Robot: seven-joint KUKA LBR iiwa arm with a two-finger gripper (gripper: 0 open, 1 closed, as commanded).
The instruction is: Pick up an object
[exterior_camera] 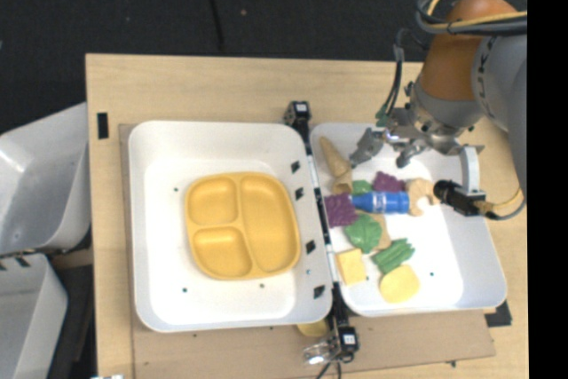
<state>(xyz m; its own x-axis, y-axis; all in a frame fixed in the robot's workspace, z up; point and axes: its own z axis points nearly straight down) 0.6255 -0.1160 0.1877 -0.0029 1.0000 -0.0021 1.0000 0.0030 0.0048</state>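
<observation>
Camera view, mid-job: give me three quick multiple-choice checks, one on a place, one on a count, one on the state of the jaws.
1. Where does the yellow divided plate lie?
A. In the left bin
B. In the right bin
C. On the bare bench

2. How many compartments does the plate have?
A. Two
B. Three
C. Four

3. How do the jaws of the gripper stand?
A. Shut on the blue bottle
B. Shut on the plate
C. Open, with nothing between them

Answers:
1. A, the plate sits mid-floor in the left bin, while the toys are piled in the right one.
2. B, two compartments on top and one below.
3. C, the two fingers are spread above the pile near the tan cone, and the bottle lies loose below them.
</observation>
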